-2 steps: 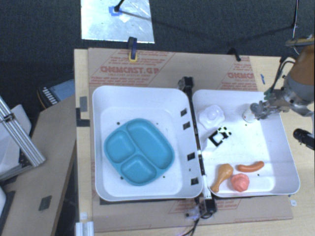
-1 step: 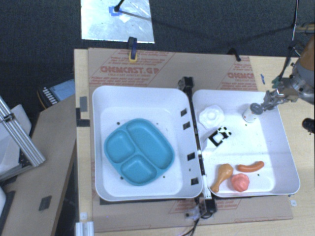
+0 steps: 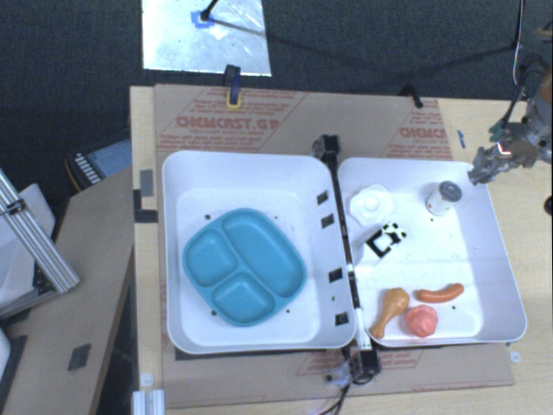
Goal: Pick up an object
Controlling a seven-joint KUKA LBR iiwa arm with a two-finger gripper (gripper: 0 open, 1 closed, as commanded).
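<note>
The right bin (image 3: pixel 497 258) holds a white lidded cup (image 3: pixel 370 205), a small white bottle with a grey cap (image 3: pixel 442 196), a black-and-white marker block (image 3: pixel 386 239), an orange sausage (image 3: pixel 440 293), a tan drumstick (image 3: pixel 390 309) and a pink lump (image 3: pixel 422 320). My gripper (image 3: pixel 484 168) hangs at the far right, above the bin's upper right corner, a little right of the small bottle. It is small and dark against the bench. Nothing shows between its fingers.
The left bin (image 3: pixel 181 188) holds a blue divided tray (image 3: pixel 244 265). A black clamp strip (image 3: pixel 339 232) runs between the two bins. A shiny metal sheet (image 3: pixel 206 22) lies beyond the bench. An aluminium frame (image 3: pixel 33 240) stands at the left.
</note>
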